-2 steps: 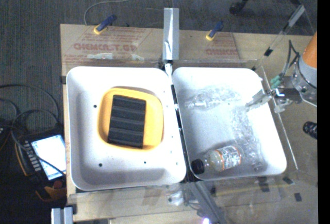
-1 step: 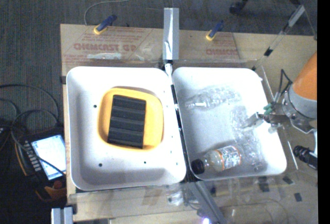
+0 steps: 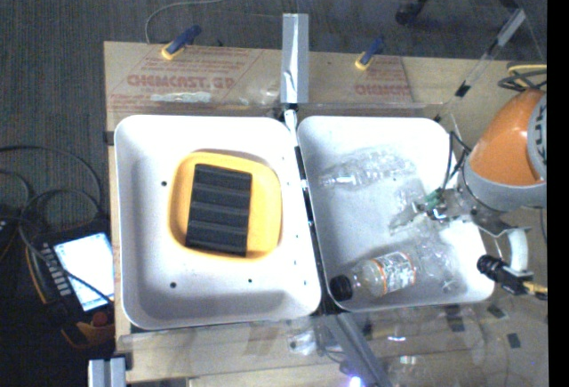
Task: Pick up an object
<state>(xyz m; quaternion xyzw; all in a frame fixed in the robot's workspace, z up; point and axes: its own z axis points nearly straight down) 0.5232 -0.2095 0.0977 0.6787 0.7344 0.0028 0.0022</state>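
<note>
Two bins are seen on the surface. Nearest, at lower right, a bottle (image 3: 380,275) lies on its side in the right bin (image 3: 311,198); a centred grasp across its body is advised. Farther left, a yellow block (image 3: 226,204) sits.

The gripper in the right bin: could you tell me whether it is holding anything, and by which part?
It cannot be told. The gripper sits among crumpled clear plastic in the right bin, hiding any hold. The bottle lies apart.
</note>
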